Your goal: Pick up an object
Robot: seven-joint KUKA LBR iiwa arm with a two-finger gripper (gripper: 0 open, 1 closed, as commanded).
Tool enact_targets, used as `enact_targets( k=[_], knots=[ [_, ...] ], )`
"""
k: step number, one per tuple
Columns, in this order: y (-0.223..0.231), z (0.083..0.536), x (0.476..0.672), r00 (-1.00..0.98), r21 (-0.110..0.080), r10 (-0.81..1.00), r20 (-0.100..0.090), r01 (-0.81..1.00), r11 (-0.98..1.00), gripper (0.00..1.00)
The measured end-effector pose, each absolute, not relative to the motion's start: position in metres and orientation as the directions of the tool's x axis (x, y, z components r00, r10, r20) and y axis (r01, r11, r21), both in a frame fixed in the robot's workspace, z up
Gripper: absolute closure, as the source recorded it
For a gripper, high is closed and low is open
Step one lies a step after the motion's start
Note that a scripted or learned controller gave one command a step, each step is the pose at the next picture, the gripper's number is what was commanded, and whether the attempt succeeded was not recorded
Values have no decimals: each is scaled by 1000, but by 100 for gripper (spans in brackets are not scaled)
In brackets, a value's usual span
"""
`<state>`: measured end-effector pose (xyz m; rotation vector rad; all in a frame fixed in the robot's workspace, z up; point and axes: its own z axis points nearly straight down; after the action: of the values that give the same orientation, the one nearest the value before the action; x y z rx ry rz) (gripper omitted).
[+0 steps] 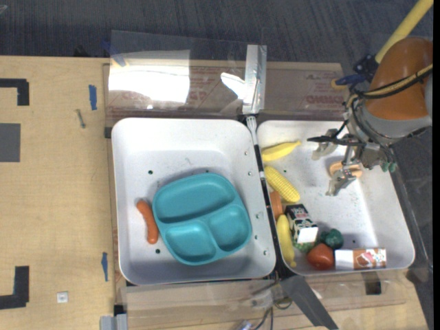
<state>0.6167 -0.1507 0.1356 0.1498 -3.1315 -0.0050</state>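
White plastic is catching the overhead light as I am watching, from my remote station, the grey arm [395, 88] with its orange band reaching in from the right over the right bin [385, 205]. Its gripper [342, 176] is hanging above the bin's bare upper middle, fingers pointing down with a narrow gap between them and nothing showing in that gap. The toy food is lying to the gripper's left and below it: a yellow banana [280, 150] near the top left corner, a corn cob [282, 183] just under it along the divider, then a small black carton [300, 218], a second yellow piece [284, 238], a green vegetable [333, 238], a red tomato [320, 255] and a white-and-red packet [361, 258] crowding the lower edge. Across the divider, the left bin [137, 143] is holding a teal divided plate [201, 216] with an orange sausage [148, 221] just beside its left rim.
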Motion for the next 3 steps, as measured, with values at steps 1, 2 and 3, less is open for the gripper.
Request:
enact_targets(
  k=[1, 2, 3],
  knots=[
    [-101, 92, 619, -976, 2, -217, -3, -217, 976, 0],
    [-93, 90, 579, -987, -3, -158, -12, -158, 987, 0],
    [-98, 90, 662, -866, 18, -500, 26, -499, 866, 0]
  ],
)
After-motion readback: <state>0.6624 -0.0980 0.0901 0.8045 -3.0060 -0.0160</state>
